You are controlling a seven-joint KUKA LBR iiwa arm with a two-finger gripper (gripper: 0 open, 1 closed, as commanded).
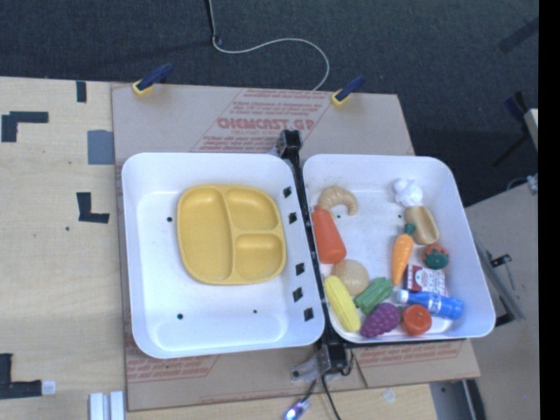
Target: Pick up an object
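Observation:
The right bin (455,201) holds several toy foods. A croissant (338,199) lies at its upper left, with a red-orange pepper (328,236) below it. A beige round bun (351,276), a yellow corn cob (342,303), a green pickle (374,292) and purple grapes (381,320) sit along the bottom. On the right are a white garlic (406,191), a hot dog bun (422,224), a carrot (401,260), a strawberry (435,256), a red-white packet (426,280), a blue-white bottle (433,304) and a tomato (416,320).
The left bin (144,234) holds a yellow divided plate (231,234). Both bins rest on a cardboard sheet (254,125) held by yellow and blue clamps (151,79). A white cable (271,46) loops across the dark floor behind.

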